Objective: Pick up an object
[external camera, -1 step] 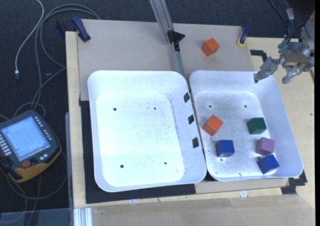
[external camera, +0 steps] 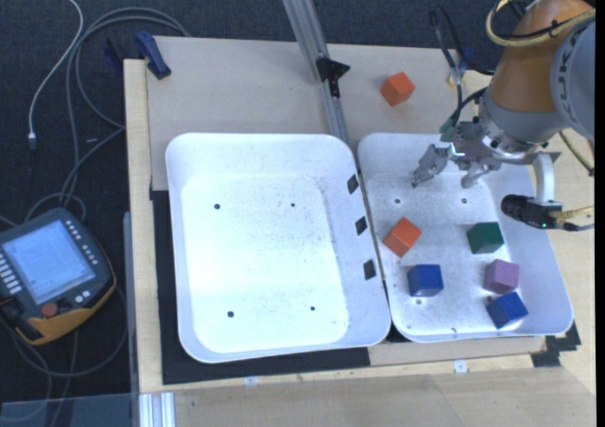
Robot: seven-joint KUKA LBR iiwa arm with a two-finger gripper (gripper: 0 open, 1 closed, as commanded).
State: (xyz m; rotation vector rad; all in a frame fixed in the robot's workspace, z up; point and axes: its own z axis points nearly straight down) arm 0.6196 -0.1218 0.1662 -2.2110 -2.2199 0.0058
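Observation:
The right bin (external camera: 529, 227) holds several cubes: an orange one (external camera: 402, 236), a green one (external camera: 485, 237), a purple one (external camera: 501, 274) and two blue ones (external camera: 424, 280) (external camera: 508, 309). My gripper (external camera: 450, 170) hangs over the far part of this bin, above bare floor. Its fingers (external camera: 424, 166) are spread open and nothing sits between them. The orange cube lies nearer the camera and slightly left of the gripper, well apart from it.
A second orange cube (external camera: 398, 88) rests on the bench beyond the bins. The left bin (external camera: 255, 144) stands beside the right one, with black clips (external camera: 360, 224) along the shared edge. A metal pole (external camera: 304, 14) rises at the back.

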